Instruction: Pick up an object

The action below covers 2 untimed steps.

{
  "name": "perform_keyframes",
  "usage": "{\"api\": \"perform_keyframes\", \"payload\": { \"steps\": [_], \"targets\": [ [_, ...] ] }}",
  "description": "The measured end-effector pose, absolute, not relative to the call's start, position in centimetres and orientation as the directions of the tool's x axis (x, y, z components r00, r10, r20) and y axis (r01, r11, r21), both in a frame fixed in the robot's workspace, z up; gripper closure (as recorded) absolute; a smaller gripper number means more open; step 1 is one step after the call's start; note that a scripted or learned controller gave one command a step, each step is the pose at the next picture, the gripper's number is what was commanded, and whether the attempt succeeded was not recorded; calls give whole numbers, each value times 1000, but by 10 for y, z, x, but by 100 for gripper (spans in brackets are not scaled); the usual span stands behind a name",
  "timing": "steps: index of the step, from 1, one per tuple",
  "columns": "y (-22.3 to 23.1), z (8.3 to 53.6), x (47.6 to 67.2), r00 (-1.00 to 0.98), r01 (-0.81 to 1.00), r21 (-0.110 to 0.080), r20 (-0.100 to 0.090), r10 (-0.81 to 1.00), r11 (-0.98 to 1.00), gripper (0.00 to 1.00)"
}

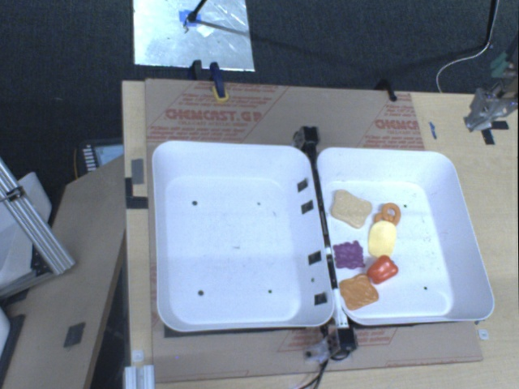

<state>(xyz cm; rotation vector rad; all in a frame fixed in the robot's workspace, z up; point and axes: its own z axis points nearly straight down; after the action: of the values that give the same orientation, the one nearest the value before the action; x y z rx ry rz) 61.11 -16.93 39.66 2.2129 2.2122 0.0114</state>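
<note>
A: Your stock?
B: Right bin (454, 217), bunched: tan biscuit (351, 207), orange ring (390, 213), lemon (383, 238), grapes (349, 254), red pepper (383, 269).
A: Claw?
B: You cannot tell. Crowding risks snagging neighbours.

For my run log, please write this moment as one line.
arm: outside bins | right bin: tan piece, orange ring, yellow piece, purple piece, red piece, orange piece | pick: not started
</note>
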Motion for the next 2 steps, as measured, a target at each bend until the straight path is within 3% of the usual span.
{"api": "perform_keyframes", "payload": {
  "steps": [1,2],
  "targets": [
    [-207,541,561,3,1000,21,-9,1000,-3,100],
    [-115,536,545,-13,1000,5,2,1000,13,100]
  ]
}}
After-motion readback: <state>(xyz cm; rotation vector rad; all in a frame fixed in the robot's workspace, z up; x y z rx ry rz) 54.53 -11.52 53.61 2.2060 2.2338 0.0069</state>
